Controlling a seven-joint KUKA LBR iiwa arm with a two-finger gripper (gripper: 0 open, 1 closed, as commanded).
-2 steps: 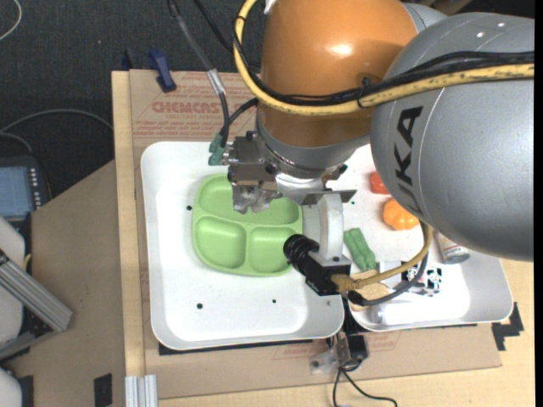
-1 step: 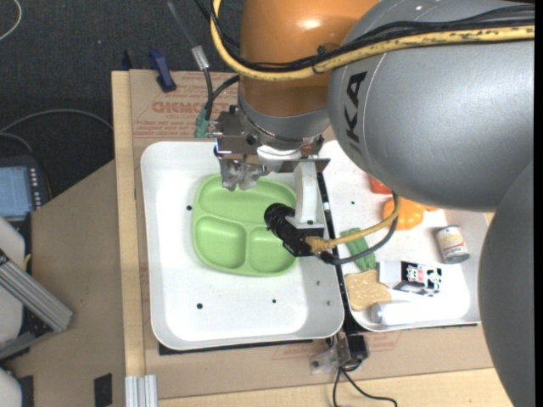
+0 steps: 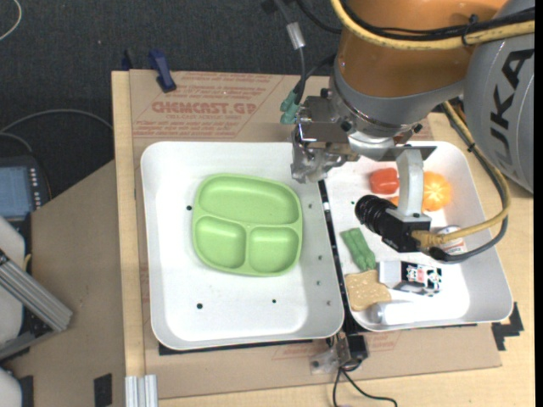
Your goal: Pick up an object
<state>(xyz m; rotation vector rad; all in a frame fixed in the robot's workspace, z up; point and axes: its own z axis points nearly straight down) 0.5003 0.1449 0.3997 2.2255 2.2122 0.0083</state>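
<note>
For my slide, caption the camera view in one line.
KUKA arm poised over two white bins: green divided plate in the left bin, small objects in the right bin.

A green divided plate (image 3: 248, 225) lies in the left bin (image 3: 161, 253); the hand (image 3: 307, 170) hangs above the bins' shared edge.

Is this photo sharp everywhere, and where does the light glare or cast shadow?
In the camera view, the green divided plate and white bins look sharp and evenly lit; the arm's orange band carries a bright sheen near the top edge; the arm darkens the right bin under it, where the small items look murkier.
</note>
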